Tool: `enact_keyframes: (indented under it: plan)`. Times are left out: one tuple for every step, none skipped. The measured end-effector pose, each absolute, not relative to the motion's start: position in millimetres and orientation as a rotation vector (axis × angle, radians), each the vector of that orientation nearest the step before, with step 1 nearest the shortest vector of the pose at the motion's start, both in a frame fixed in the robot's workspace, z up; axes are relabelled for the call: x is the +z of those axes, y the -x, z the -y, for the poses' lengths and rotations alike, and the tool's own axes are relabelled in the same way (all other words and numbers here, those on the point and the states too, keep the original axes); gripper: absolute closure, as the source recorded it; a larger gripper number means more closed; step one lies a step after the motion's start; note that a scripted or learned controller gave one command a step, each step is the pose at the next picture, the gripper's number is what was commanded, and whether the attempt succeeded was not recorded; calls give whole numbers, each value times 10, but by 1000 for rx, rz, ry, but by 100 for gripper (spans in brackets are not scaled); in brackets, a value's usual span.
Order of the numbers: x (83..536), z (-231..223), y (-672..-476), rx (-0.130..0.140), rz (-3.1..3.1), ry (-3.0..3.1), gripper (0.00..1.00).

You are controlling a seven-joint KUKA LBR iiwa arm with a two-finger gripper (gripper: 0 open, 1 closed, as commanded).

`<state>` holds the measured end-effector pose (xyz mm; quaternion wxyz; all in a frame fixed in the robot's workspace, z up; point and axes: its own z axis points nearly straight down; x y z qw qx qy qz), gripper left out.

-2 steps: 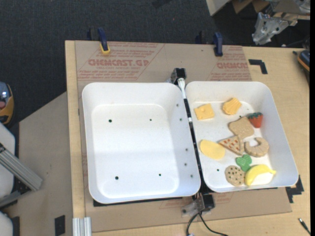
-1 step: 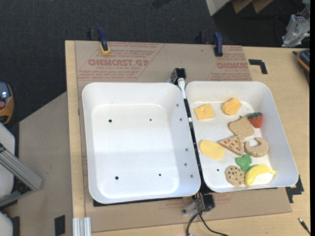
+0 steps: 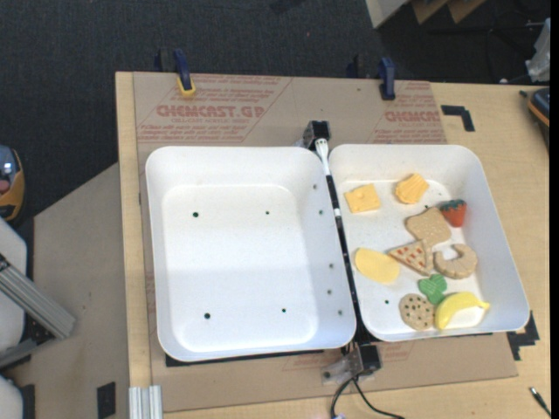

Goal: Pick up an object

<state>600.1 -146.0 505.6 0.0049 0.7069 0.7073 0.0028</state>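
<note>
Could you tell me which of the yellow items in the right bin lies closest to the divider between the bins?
The yellow oval piece, left of the pizza slice.

Red print on brown protective sheet [image 3: 262, 103] covering the tabletop, behind the two bins: "CHEMCAST. G.P" legible at left, with smaller lines above and below it too fine to read. Same print repeats at right [image 3: 403, 116], reading "CHEMCAS", rest cut off by the bin.
</note>
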Motion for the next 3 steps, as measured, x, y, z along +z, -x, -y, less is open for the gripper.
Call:
enact_keyframes:
  plan:
    - [4225, 624, -5717, -6, -2237, -2219, 100]
    - [4271, 941, -5460, -2, -2218, -2225, 100]
    - [4613, 922, -5182, 7, -2217, -2217, 100]
